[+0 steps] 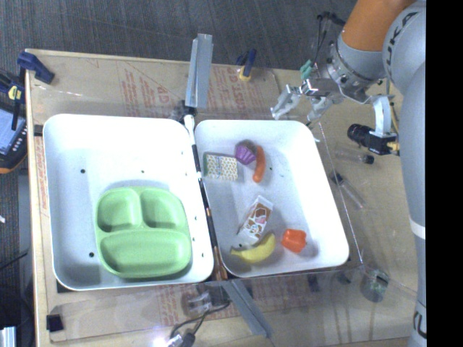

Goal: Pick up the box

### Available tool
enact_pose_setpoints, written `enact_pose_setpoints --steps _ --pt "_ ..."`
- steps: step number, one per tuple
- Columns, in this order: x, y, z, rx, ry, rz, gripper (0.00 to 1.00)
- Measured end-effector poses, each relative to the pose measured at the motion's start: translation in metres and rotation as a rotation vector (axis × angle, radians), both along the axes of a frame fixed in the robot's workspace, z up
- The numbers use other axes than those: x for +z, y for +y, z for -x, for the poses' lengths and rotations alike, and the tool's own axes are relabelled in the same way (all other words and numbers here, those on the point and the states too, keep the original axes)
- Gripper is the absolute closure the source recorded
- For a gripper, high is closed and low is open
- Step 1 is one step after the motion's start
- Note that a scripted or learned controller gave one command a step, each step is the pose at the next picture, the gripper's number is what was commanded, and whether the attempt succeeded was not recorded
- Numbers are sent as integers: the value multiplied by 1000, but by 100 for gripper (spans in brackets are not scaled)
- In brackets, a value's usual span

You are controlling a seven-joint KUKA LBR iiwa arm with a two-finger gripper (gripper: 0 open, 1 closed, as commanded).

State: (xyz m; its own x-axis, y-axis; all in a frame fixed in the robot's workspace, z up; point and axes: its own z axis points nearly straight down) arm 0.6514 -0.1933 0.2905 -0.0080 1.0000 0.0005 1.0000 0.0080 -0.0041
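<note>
Camera view, from above the bench (108, 78), showed two white bins side by side. The left bin (65, 150) held a green divided tray (143, 231) toward its near side. The right bin (325, 194) held the loose items: the box (255, 220) — a small carton printed in white and brown-red — lay tilted in the near half of the bin, with its lower end just beside a yellow banana (256, 250). An orange piece (294, 240) sat to the right of the banana, near it but apart. Toward the far side lay a patterned flat packet (221, 166), a purple item (245, 152) and an orange carrot-like item (258, 165), the last two touching.

The arm (376, 27) reached in from the right, its orange band above the wrist. The jaws (300, 103) were positioned over the far rim of the right bin, well apart from the box. They stood released — the metal fingers (283, 105) were spread, with nothing between them. The box remained in the bin, not grasped.
</note>
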Motion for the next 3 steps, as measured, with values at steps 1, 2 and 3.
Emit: enact_pose_setpoints --steps 1,2,3 --pt "-163 39 14 -57 1 0 0" --pt "-194 25 4 -5 -8 -1 0" --pt "-183 27 3 -1 -6 -3 100"
